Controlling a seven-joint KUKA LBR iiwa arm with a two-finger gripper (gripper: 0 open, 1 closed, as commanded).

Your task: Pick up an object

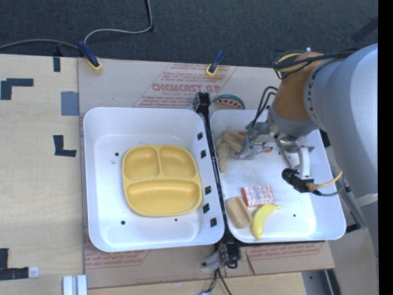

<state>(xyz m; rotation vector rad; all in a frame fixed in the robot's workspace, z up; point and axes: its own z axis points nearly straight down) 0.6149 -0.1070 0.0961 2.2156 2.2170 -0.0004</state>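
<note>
The right bin (pixel 322 221) holds several items. A tan bread-like piece (pixel 232 140) lies at its upper left, with a paler piece (pixel 222 160) just below it. A red and white packet (pixel 258 195), a brown bun (pixel 238 212) and a yellow banana (pixel 263 219) lie near the front. My gripper (pixel 249 147) is low in the bin, right beside the tan piece on its right side. The grey wrist with the orange band (pixel 293 97) hides the bin floor behind it. Whether the gripper touches the tan piece is unclear.
The left bin (pixel 98 165) holds a yellow divided plate (pixel 162 180). A black divider with clips (pixel 209 165) runs between the bins. A cable and black fitting (pixel 301 180) hang off the wrist over the right bin. Yellow clamps (pixel 91 59) sit at the board's back edge.
</note>
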